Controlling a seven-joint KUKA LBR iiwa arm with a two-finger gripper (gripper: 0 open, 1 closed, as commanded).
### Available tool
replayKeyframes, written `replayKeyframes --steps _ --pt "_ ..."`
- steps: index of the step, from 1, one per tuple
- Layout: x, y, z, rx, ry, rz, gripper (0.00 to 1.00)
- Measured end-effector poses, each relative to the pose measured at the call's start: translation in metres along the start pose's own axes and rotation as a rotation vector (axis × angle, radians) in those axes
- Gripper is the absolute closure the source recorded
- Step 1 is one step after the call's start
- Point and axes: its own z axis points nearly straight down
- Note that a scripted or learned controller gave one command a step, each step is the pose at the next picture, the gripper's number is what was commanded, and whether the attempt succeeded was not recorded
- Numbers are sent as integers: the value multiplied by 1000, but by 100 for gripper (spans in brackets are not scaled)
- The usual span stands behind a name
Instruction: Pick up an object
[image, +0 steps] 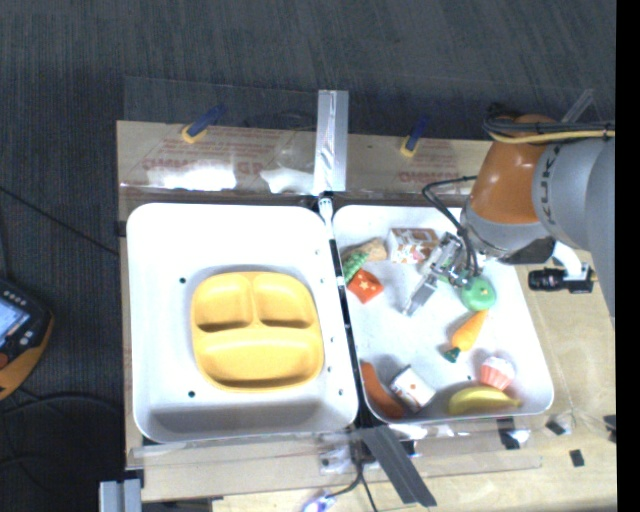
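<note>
**Gripper low in the crowded right bin**

The gripper (425, 290) hangs over bare floor mid-bin, fingers slightly apart, nothing between them. A green round toy (479, 293) sits just right, a carrot (466, 332) below it, a red block (365, 287) left. The bin's near rim (540, 370) is crowded; its centre is open

- A single camera sits fixed above the counter (135, 140), looking down at a slant.
- It stands far enough back to take in both white bins whole, the left bin (150, 240) and the right bin (525, 330), plus dark floor around.
- The far edge of the counter lies toward the top of the view.
- The arm (560, 195) enters from the right.
</note>
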Motion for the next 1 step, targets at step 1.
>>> replayKeyframes --steps 1 --pt "56 -27 1 -19 -21 255 0"
